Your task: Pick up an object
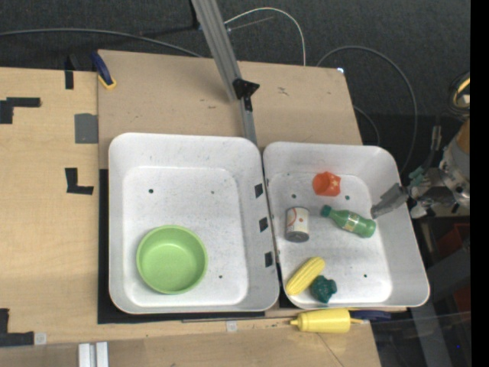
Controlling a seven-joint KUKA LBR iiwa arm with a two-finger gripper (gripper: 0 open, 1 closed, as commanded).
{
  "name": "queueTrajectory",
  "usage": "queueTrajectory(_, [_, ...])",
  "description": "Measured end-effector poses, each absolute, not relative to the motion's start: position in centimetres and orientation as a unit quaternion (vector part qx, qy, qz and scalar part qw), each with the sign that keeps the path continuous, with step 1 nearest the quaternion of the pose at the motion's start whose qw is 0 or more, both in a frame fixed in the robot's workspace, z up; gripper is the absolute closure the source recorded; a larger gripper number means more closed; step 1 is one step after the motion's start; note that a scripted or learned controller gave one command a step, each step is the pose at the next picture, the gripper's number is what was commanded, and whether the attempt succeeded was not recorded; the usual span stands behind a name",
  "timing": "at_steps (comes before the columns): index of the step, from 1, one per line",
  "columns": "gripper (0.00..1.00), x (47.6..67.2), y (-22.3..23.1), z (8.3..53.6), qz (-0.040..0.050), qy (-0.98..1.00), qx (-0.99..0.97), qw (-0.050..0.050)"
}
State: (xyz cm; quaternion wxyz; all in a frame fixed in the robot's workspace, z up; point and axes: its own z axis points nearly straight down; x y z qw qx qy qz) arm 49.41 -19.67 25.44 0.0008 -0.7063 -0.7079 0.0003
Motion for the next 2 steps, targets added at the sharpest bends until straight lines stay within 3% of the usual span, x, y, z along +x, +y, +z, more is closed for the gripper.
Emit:
queueTrajectory(1, [0.0, 49.4, -19.7, 25.4, 0.0003, -0.708, -0.706, 0.001])
queueTrajectory(2, [0.0, 49.2, -19.9, 21.1, 0.0019, -0.707, -0.707, 0.002])
